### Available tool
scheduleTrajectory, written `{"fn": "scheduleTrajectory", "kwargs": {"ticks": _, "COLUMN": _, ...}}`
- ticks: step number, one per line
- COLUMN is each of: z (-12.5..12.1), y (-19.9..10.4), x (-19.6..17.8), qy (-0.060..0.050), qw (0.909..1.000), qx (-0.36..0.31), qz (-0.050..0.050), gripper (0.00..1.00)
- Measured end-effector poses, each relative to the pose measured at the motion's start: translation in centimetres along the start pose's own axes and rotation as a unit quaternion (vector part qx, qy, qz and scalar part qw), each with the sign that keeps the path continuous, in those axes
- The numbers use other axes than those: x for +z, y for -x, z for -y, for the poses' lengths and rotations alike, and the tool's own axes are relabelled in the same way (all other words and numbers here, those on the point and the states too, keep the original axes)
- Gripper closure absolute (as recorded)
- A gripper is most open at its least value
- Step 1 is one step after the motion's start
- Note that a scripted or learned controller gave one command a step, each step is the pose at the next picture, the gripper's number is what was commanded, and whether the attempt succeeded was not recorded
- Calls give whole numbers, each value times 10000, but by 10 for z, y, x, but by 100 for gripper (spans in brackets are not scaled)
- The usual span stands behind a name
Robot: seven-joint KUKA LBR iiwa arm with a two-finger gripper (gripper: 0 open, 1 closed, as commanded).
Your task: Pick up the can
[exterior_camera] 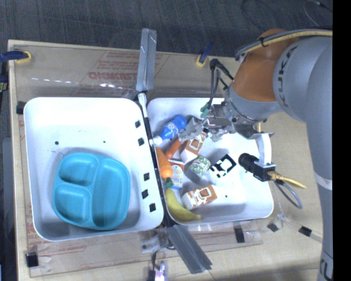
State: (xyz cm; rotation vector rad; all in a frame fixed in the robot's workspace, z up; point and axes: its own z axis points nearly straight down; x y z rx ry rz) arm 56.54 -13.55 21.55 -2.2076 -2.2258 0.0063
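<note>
Two white bins sit side by side on the surface; the left bin (pixel 41 116) holds a blue divided tray (pixel 92 190), and the right bin (pixel 245 206) is crowded. The can (pixel 198 168) lies tilted mid-heap, just beside an orange carrot (pixel 165 161), with a banana (pixel 180 208) and a small carton (pixel 199 197) below it. I'd come straight down on the can, clear of its neighbours. The end effector (pixel 213 122) hangs over the bin's upper part, arm bent in from the right; I cannot tell its grip.

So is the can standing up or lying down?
Lying down. The can rests on its side in the right bin, among the other things, its round end showing.
</note>
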Motion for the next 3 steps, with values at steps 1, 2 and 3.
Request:
{"fn": "scheduleTrajectory", "kwargs": {"ticks": 1, "z": 31, "y": 65, "x": 127, "qy": 21, "qw": 9999, "qx": -125, "qz": 16, "gripper": 0}}
{"fn": "scheduleTrajectory", "kwargs": {"ticks": 2, "z": 30, "y": 65, "x": 121, "qy": 4, "qw": 9999, "qx": -156, "qz": 23, "gripper": 100}}
{"fn": "scheduleTrajectory", "kwargs": {"ticks": 3, "z": 12, "y": 34, "x": 0, "qy": 18, "qw": 9999, "qx": -115, "qz": 3, "gripper": 100}}
